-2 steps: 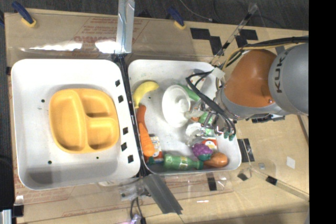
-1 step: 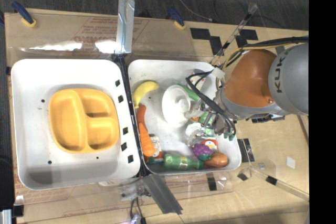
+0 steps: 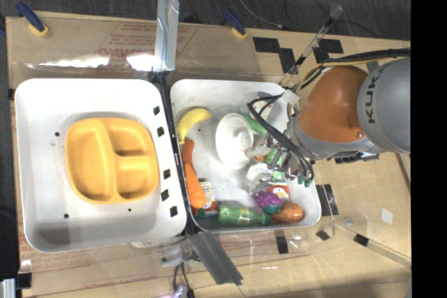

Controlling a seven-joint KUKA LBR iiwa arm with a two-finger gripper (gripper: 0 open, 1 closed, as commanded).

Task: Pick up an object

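Observation:
My gripper point(image 3: 269, 171) reaches down into the right bin point(image 3: 223, 91), low over its right side, just above a purple toy point(image 3: 267, 199) and a small red-and-white item point(image 3: 279, 188). Its fingers are hidden among cables and clutter. A white cup point(image 3: 234, 137) lies to the gripper's left. A yellow banana point(image 3: 190, 121) rests at the bin's upper left. An orange carrot point(image 3: 192, 178) lies along the left wall. A green bottle point(image 3: 241, 215) and a brown-orange piece point(image 3: 290, 213) lie along the front wall.
The left bin point(image 3: 42, 213) holds a yellow divided tray point(image 3: 112, 157). The arm's orange wrist band point(image 3: 335, 108) hangs over the right bin's right rim. Blue clamps point(image 3: 31, 19) and a metal bracket point(image 3: 166, 31) stand at the back edge.

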